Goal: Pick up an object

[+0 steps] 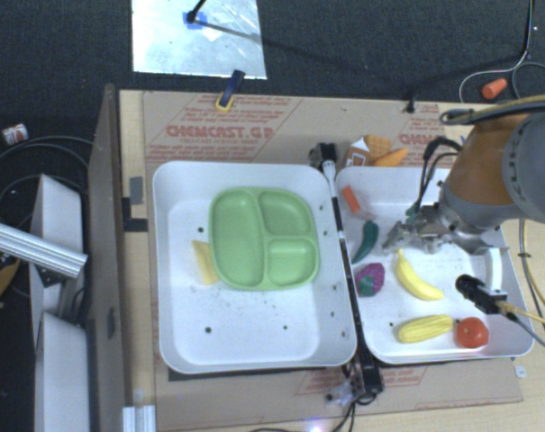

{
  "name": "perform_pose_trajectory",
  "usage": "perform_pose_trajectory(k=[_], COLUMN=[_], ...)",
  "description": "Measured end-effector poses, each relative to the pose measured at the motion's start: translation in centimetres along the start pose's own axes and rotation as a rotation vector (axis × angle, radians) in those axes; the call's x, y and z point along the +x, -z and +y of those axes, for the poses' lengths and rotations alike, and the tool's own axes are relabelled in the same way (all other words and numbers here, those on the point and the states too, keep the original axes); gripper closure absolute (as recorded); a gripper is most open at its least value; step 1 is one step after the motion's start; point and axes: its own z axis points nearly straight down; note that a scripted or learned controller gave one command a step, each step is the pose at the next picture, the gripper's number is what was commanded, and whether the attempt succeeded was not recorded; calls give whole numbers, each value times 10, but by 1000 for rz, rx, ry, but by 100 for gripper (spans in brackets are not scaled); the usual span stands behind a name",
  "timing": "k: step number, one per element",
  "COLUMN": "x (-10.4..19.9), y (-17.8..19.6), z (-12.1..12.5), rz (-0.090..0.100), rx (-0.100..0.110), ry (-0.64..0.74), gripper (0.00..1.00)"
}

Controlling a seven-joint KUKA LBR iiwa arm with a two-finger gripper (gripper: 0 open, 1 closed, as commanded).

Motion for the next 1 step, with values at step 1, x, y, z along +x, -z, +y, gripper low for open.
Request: perform_pose_trajectory(k=[1], x=[25], y=[-2], z=[-36], rz=[0], rx=[-3], ry=[1], gripper=[0])
